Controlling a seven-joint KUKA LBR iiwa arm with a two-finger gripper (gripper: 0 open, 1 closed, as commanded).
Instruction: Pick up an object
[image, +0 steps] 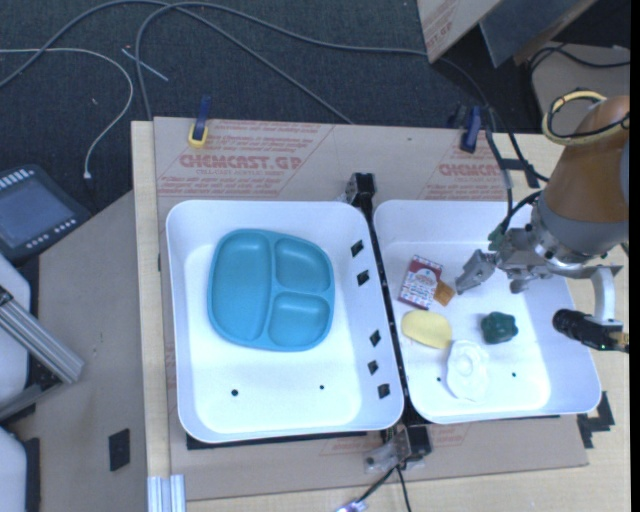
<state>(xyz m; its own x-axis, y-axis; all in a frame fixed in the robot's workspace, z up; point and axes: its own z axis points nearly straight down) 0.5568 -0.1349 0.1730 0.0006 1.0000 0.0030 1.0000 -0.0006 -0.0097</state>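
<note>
White bins (190, 300), blue tray (270, 290) left, gripper (495, 268) near red packet (421, 281)

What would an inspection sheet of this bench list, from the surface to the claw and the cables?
Surface: two white bins side by side, left bin, right bin, on a board.
Job's things: red packet, yellow piece, green lump, white lump, all in the right bin.
Clutter: blue divided tray in the left bin.
Grippers: claw over the right bin, holding nothing.
Cables: white cables on the dark floor.
Surroundings: cardboard box, dark screen.
</note>
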